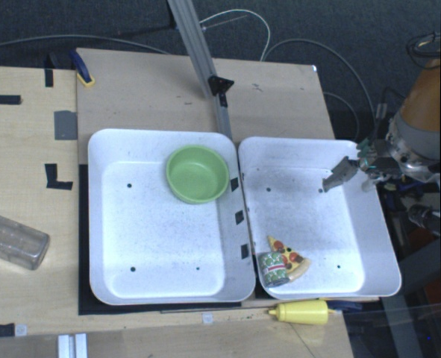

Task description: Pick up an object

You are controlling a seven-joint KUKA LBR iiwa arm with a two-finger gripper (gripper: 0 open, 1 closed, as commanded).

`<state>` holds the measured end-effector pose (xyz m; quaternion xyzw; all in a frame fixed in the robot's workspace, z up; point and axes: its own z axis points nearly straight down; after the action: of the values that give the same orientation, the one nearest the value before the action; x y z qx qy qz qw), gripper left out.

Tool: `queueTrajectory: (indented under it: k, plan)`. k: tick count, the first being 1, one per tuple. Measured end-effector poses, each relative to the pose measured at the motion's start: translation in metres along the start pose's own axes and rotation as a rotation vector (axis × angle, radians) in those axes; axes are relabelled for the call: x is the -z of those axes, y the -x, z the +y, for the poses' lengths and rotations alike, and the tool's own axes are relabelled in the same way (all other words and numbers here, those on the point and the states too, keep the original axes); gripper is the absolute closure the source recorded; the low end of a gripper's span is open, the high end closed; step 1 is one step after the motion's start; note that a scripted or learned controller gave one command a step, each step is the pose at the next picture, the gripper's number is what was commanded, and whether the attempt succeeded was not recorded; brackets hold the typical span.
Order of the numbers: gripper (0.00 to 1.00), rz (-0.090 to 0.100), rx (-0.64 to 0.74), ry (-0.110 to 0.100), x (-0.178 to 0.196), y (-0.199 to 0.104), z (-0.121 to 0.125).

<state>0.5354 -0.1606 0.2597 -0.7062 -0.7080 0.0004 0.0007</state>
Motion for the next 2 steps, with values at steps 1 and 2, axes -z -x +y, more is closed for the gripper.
queueTrajectory:
  k: [1,2]
  plan:
    - [0.00,0.000,0.000,0.000,0.000,0.000,0.000]
    - [0.00,0.000,-0.002,-0.004,-0.043,0.001,-0.001]
